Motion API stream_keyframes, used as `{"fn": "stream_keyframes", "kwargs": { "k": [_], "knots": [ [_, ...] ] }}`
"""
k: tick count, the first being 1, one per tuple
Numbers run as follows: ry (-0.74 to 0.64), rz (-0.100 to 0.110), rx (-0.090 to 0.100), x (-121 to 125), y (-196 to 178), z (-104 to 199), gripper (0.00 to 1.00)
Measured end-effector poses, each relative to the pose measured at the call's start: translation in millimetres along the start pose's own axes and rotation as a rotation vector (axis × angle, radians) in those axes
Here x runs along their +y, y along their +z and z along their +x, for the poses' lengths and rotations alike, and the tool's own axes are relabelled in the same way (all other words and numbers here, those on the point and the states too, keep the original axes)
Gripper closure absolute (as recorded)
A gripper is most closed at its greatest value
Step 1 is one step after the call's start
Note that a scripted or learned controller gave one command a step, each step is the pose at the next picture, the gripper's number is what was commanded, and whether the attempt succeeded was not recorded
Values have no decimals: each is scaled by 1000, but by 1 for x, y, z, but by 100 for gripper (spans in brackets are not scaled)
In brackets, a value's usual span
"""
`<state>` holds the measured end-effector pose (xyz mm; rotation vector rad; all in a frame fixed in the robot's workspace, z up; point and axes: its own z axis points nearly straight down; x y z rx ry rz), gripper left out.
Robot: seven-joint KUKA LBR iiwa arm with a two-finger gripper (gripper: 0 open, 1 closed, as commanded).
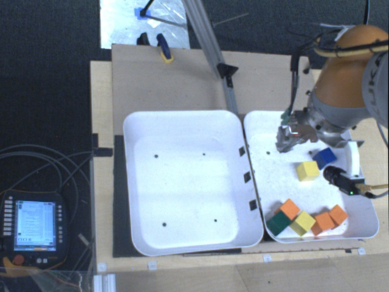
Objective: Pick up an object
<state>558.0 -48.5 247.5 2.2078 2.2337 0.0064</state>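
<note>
Camera view puts the orange, yellow and green blocks [302, 218] clustered nearest in the right bin [261, 132], a lone yellow block [308, 170] farther in, then my claw [285, 140] hanging farthest, nothing gripped. I should centre over the lone block before descending.

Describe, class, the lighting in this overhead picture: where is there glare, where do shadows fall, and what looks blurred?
Camera view: even, soft light; the left bin reads bright white with faint shadow along its walls; strong glare on the shiny sheet at top; the pincer and blue cube sit in the arm's shade, slightly soft; the pendant screen glows.
</note>
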Motion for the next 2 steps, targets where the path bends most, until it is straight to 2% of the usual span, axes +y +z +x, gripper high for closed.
{"fn": "stream_keyframes", "kwargs": {
  "k": [2],
  "knots": [
    [0, 2, 0, 13, 13, 117, 100]
  ]
}}
